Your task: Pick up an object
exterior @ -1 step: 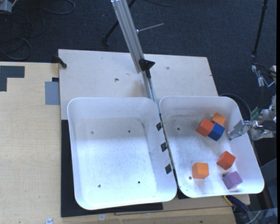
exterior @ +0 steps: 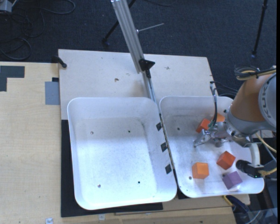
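My gripper (exterior: 206, 135) is low inside the right bin (exterior: 186, 107), near its middle, with the orange-banded wrist (exterior: 246, 101) above it on the right. A small orange block (exterior: 204, 124) lies right against the gripper's upper left side, and another orange piece (exterior: 220, 118) peeks out just behind it. Nearer the front of the bin lie an orange cube (exterior: 200, 170), a red-orange cube (exterior: 226, 160) and a purple cube (exterior: 232, 179), all apart from the gripper.
The left bin (exterior: 84, 107) adjoins the right one along a divider with black clips (exterior: 164, 146). A slanted aluminium bar (exterior: 130, 36) rises behind the bins. Cables hang by the arm at the far right.
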